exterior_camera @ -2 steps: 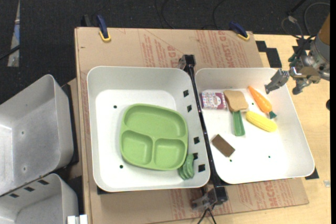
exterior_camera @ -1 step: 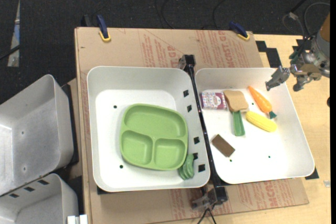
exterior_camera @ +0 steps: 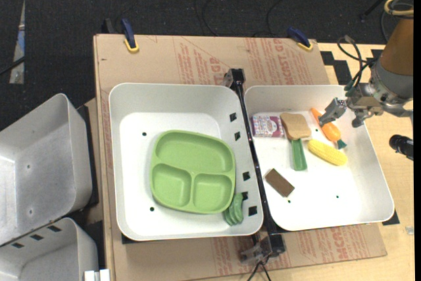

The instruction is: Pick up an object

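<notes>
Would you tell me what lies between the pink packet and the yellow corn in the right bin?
In the camera view, the brush with the tan head and green handle lies between the pink packet and the yellow corn.

The gripper [exterior_camera: 348, 110] hangs open over the right bin [exterior_camera: 368, 207], just beside a toy carrot [exterior_camera: 329, 126] and corn cob [exterior_camera: 327, 153]; a green divided plate [exterior_camera: 192, 171] lies in the left bin [exterior_camera: 131, 115].

Two bins sit side by side on the desk [exterior_camera: 177, 62]. The left bin [exterior_camera: 125, 141] holds a sectioned plate [exterior_camera: 192, 171], a fork [exterior_camera: 235, 212] at the plate's near right corner. The right bin [exterior_camera: 355, 207] holds a packet [exterior_camera: 266, 125] at far left, a brush [exterior_camera: 297, 138] just right of it, a corn cob [exterior_camera: 327, 153] and carrot [exterior_camera: 329, 126] further right, and a block [exterior_camera: 279, 182] nearer front. The pincer [exterior_camera: 347, 110] hangs over the far right edge, by the carrot.
</notes>
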`<state>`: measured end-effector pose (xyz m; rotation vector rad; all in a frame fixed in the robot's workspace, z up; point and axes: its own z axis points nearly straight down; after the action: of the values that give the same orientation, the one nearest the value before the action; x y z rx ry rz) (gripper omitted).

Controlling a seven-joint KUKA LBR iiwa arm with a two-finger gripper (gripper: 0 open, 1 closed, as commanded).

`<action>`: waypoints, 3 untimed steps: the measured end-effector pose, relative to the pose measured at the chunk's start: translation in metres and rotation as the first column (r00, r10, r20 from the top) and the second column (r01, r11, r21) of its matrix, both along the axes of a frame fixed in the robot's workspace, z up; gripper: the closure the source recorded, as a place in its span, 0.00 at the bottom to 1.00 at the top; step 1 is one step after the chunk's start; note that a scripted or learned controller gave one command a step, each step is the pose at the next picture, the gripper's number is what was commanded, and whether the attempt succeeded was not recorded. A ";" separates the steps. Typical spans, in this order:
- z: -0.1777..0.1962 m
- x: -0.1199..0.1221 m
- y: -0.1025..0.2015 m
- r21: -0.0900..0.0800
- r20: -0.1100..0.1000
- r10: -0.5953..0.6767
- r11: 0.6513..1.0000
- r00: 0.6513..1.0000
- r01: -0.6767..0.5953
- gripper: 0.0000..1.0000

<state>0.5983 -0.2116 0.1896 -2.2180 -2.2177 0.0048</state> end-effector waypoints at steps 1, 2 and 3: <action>-0.046 -0.003 0.007 0.000 0.001 0.000 1.000 1.000 0.000 0.00; -0.099 -0.004 0.010 0.003 0.000 0.000 1.000 1.000 0.000 0.00; -0.085 -0.002 0.008 -0.002 0.008 0.001 1.000 1.000 -0.001 1.00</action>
<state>0.5968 -0.2033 0.1046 -2.2224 -2.2242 -0.0017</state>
